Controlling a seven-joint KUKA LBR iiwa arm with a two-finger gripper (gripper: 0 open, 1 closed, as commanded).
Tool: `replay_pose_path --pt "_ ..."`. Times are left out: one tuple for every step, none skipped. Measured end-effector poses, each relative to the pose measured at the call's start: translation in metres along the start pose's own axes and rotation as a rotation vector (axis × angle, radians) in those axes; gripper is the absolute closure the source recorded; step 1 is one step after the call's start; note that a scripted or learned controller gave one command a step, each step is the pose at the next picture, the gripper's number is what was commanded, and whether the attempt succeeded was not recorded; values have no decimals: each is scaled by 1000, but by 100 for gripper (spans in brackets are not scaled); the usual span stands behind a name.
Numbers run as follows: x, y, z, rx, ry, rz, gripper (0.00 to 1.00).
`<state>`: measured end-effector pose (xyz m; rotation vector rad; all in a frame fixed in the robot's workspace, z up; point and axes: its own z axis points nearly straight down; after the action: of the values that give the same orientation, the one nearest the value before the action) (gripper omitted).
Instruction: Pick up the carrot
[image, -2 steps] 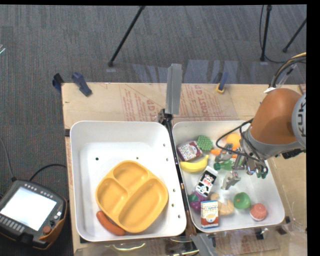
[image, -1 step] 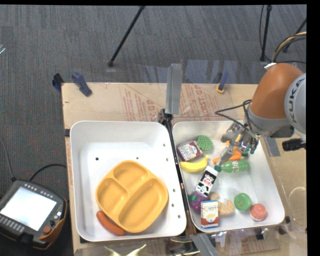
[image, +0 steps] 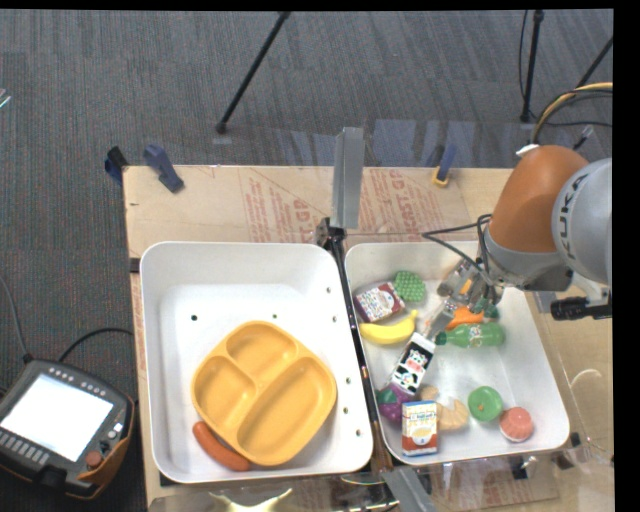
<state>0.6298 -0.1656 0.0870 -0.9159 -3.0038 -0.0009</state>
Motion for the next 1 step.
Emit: replay_pose_path --pt "50 -26 0 0 -1 168 0"
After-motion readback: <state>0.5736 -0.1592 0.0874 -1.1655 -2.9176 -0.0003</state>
